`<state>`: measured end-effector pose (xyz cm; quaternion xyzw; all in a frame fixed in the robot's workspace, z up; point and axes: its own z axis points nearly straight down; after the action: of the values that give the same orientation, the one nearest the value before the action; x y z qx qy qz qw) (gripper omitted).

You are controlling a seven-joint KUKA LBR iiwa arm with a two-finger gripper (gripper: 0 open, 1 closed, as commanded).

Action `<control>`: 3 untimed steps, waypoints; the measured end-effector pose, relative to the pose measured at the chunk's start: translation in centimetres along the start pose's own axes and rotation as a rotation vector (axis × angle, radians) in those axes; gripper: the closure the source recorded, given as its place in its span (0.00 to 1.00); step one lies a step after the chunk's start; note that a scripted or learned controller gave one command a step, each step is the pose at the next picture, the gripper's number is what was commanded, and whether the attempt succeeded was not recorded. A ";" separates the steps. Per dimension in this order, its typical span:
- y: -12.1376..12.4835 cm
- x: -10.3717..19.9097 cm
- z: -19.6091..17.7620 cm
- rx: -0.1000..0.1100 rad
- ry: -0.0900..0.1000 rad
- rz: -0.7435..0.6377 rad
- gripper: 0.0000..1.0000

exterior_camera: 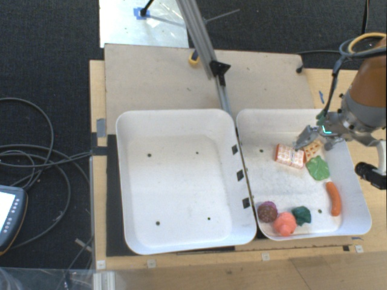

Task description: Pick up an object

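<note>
The right bin (266, 125) holds several small toy foods. A red-and-white box (289, 156) lies near the bin's middle, with a yellow patterned piece (313, 149) touching its right end. A green leafy piece (318, 168) sits just below those. An orange carrot-like stick (333, 199) lies near the right wall. Along the front edge sit a dark purple ball (267, 211), a pink-orange fruit (285, 223) and a dark green piece (301, 214). My gripper (309, 138) hangs low over the box and the yellow piece, its grey fingers pointing down-left.
The left bin (175, 125) adjoins the right one along a shared rim with black clips. A slanted metal pole (202, 35) crosses above the back of the bench. Cables and a pendant lie on the floor at left.
</note>
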<state>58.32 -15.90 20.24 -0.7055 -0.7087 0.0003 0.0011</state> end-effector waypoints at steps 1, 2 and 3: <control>0.1 0.0 -0.2 -0.003 -0.001 0.000 0.00; 0.0 0.9 5.6 0.001 0.000 0.001 0.00; 0.1 0.8 10.7 -0.003 -0.003 0.004 0.00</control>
<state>58.35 -15.05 9.54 -0.7068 -0.7074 0.0003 -0.0011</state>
